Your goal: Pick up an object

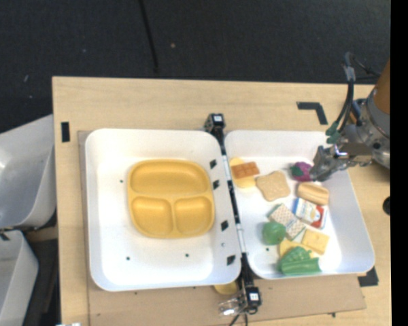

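My gripper (324, 163) hangs over the upper right part of the right bin (353, 250). It is just right of a small purple toy (300, 170) and above a hot dog bun (313, 193). Several toy foods lie in this bin: a slice of toast (273, 185), an orange waffle piece (245, 172), a red, white and blue packet (310, 212), a checkered cracker (283, 217), a round green piece (273, 233), a cheese wedge (316, 240) and a leafy green piece (299, 262). Nothing is seen held.
A yellow divided plate (170, 197) sits in the left bin (102, 250). A black-clipped divider (228, 195) runs between the bins. The grey arm (370, 131) enters from the right over the wooden bench (156, 100).
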{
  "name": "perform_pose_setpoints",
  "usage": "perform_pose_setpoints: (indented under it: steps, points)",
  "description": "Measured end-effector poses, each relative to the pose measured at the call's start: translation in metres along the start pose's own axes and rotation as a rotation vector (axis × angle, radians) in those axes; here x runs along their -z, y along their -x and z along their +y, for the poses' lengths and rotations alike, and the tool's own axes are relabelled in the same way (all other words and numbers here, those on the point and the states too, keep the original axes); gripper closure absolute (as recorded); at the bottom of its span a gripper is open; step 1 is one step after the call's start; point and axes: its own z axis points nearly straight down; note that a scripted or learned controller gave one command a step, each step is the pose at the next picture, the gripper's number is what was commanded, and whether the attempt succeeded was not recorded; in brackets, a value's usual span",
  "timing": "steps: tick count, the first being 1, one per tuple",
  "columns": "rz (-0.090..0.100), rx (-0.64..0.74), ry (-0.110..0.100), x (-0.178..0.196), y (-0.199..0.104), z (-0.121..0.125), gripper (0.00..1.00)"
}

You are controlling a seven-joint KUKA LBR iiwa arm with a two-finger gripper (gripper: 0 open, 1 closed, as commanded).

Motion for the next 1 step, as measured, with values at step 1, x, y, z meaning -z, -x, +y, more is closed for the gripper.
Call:
perform_pose_setpoints:
  steps: [1]
  points:
    - [0.002,0.002,-0.014,-0.1741,0.0545,0.0257,1.0]
